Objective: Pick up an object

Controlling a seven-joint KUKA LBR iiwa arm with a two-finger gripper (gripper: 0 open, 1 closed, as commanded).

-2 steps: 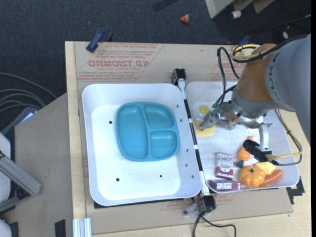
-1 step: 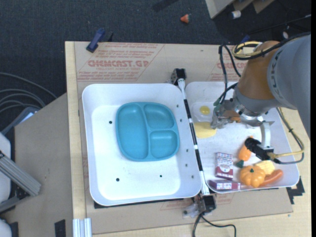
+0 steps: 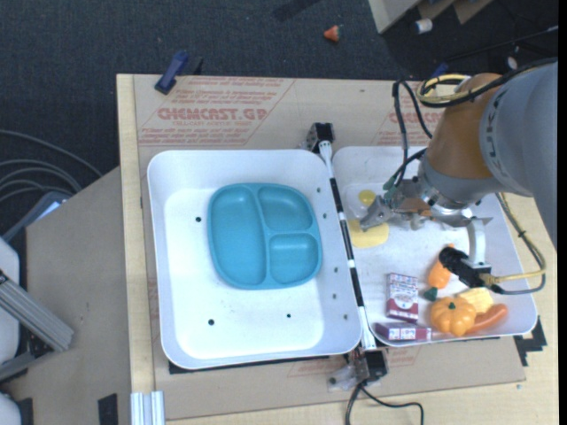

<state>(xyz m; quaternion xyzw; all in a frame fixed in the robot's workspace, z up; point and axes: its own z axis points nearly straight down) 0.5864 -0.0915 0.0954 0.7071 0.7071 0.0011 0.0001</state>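
Two white bins sit side by side on the worktop (image 3: 142, 237). The left bin (image 3: 168, 273) carries a blue divided plate (image 3: 263, 235); the right bin (image 3: 354, 162) carries the loose things.

The arm (image 3: 496, 135) reaches in from the right, and the gripper (image 3: 383, 211) hangs low over the upper left part of the right bin, close to the wall between the bins. Whether the gripper is apart or together: cannot tell, the wrist and cabling hide it.

Candidate things: a pale yellow flat piece (image 3: 370, 235) just below the gripper, near or touching it; a small yellow lump (image 3: 366, 197) just beside it toward the top of the bin. Nothing is visibly held.

Further down the right bin, well apart from the gripper: a small red and white carton (image 3: 402, 294), an orange pumpkin-shaped toy (image 3: 451, 317), a carrot-like piece (image 3: 490, 317) and a smaller orange piece (image 3: 438, 276) under a black part of the rig.

Step in hand, as judged: approach or grasp attempt on the pale yellow flat piece. Pick not yet achieved.

Next move calls for closing on the piece, then a straight lift. The piece lies flat, so a grip on its edge looks hard to get, and it may slip. The divider wall is close, so little room for sideways correction.
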